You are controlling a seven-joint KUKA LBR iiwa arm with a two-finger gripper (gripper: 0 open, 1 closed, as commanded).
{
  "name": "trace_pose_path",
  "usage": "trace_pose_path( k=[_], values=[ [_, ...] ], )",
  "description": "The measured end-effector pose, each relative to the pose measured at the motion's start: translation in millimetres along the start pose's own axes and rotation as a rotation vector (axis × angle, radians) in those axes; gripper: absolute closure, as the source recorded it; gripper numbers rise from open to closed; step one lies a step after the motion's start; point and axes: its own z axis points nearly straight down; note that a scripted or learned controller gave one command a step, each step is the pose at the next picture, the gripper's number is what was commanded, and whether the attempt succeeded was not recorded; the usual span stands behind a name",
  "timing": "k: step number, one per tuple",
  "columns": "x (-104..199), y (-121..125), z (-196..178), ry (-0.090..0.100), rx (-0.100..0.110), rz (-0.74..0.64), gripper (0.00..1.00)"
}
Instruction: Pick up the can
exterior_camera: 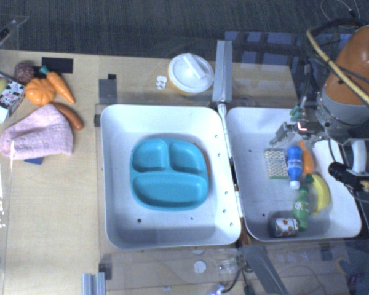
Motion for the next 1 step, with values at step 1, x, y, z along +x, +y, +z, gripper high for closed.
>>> trace_pose_path(
  k=[1],
  values=[
    [-14.6, -24.2, 91.5, 0.0, 0.002, -0.069, 0.0]
  ],
)
